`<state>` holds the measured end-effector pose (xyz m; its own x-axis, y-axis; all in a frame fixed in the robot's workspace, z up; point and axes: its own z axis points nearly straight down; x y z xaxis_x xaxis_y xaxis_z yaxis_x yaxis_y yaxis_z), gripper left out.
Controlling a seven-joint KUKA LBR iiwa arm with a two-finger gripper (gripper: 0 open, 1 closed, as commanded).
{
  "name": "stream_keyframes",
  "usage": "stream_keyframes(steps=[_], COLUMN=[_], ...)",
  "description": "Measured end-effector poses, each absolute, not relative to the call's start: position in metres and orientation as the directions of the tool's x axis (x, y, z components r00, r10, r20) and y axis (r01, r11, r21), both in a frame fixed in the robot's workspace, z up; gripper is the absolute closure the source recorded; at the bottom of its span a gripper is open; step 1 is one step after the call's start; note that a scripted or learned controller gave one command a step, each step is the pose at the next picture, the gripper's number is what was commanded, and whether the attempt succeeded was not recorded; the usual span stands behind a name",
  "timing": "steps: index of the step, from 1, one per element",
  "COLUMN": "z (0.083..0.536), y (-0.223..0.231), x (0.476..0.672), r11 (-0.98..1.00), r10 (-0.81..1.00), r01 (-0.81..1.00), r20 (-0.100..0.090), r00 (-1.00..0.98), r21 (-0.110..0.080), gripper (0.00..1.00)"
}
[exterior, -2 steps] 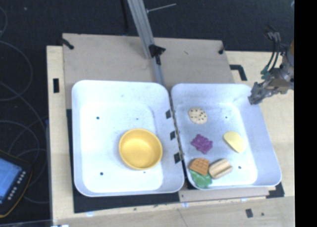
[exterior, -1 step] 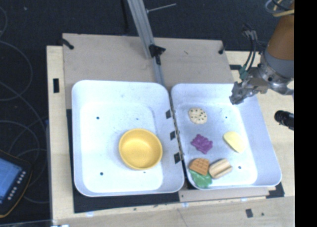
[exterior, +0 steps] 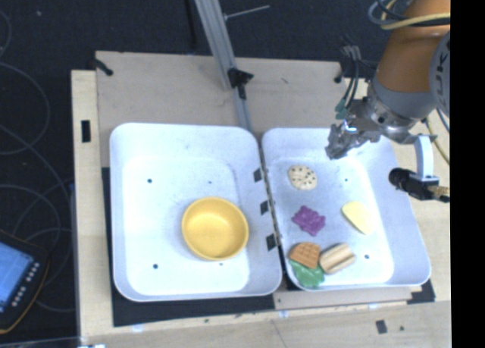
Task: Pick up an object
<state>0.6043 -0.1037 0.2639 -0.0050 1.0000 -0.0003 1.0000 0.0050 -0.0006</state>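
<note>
My gripper (exterior: 339,147) hangs over the right bin's (exterior: 394,263) far end, above the cookie (exterior: 302,177); its grip I cannot tell.

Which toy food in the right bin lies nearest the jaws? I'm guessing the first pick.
The speckled cookie: it lies at the upper left of the group, just below and left of the gripper. The purple piece and yellow wedge lie farther down.
</note>
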Motion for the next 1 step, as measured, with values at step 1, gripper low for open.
stream_keyframes(steps=[1], z=[0.2685], y=[-0.0474], x=[0.6199], r11=[0.008], r10=[1.0], r01=[1.0], r20=[0.0], r00=[-0.008], r21=[0.003], gripper=[1.0])
